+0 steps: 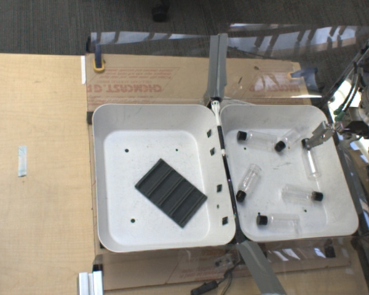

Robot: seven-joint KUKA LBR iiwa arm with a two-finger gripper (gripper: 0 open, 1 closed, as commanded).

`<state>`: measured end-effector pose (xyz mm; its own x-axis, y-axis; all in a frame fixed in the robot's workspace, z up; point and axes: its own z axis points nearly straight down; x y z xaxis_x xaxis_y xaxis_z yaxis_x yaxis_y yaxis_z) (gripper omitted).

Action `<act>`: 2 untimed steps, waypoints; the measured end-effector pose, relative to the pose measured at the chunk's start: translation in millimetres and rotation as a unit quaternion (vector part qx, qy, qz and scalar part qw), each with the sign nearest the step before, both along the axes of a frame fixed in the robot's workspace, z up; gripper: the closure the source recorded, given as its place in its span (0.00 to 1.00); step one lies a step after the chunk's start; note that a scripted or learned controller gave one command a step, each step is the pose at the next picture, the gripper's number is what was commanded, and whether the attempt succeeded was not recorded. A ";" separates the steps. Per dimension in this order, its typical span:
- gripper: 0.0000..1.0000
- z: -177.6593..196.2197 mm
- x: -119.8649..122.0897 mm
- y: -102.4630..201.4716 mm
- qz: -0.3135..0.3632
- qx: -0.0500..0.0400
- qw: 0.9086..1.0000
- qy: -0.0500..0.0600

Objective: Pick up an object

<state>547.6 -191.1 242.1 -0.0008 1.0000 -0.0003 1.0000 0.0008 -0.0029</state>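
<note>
Wooden bench with two shallow white bins side by side, cardboard under them

Left bin [107, 183] holds one dark ribbed rectangular panel [171, 192], lying flat and askew near its middle. Right bin [347, 217] holds clear plastic vials with black caps [248, 182], scattered apart. At the right bin's far right rim the gripper [320, 135] reaches in low beside one vial; whether it is open or closed cannot be told
</note>
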 end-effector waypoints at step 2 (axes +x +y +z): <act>0.00 -150.5 58.1 17.3 0.015 0.000 1.000 -0.001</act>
<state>605.7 -173.8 91.6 -0.0310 0.9995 -0.0006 0.9995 0.0310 -0.0010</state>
